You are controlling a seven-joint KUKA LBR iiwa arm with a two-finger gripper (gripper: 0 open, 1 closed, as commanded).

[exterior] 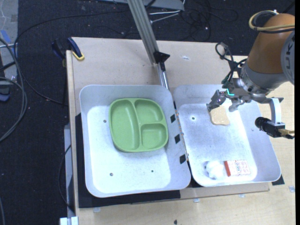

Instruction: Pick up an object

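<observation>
A flat tan piece shaped like a bread slice (pixel 220 118) lies in the far part of the right bin (pixel 262 144). My gripper (pixel 223 103) hangs just over its far edge, open, with one finger on each side of the piece's top corner. Whether the fingers touch the piece is unclear. At the bin's near edge, a small red and white box (pixel 238 168) lies beside a white rounded object (pixel 214 169).
A green divided plate (pixel 138 124) rests in the left bin (pixel 93 172). A slanted metal pole (pixel 149 36) comes down to the bench behind the bins. The arm's orange band (pixel 269 41) sits above the right bin's far right corner.
</observation>
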